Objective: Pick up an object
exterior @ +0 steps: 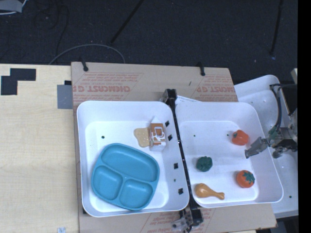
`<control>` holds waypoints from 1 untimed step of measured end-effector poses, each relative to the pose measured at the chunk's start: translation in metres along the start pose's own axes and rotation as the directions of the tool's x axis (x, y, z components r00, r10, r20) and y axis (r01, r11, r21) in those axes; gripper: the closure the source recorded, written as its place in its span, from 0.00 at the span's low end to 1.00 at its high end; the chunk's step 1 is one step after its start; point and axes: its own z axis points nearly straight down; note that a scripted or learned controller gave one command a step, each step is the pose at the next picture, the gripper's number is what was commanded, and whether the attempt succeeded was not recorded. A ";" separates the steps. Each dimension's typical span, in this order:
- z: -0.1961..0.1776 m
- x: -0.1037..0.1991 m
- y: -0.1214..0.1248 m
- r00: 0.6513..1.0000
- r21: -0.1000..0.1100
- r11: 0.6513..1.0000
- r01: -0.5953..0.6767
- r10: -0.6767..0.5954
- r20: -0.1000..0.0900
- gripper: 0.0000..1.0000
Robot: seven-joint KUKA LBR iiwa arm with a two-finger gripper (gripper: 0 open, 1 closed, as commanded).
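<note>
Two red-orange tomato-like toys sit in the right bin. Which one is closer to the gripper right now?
The upper tomato, toward the bin's far side. The gripper sits just beside it to the lower right, while the other tomato lies farther down, near the front wall.

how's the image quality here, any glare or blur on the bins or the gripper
Camera view: lighting is even and soft, with only faint shadows under the blue plate and the toys. The white bins' rims look bright but not blown out. The small items, like the green toy, are soft and low in detail. The gripper at the right bin's edge looks slightly blurred.
</note>
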 end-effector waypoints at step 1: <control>-0.006 0.000 0.002 1.000 -0.011 1.000 0.003 -0.003 0.003 0.00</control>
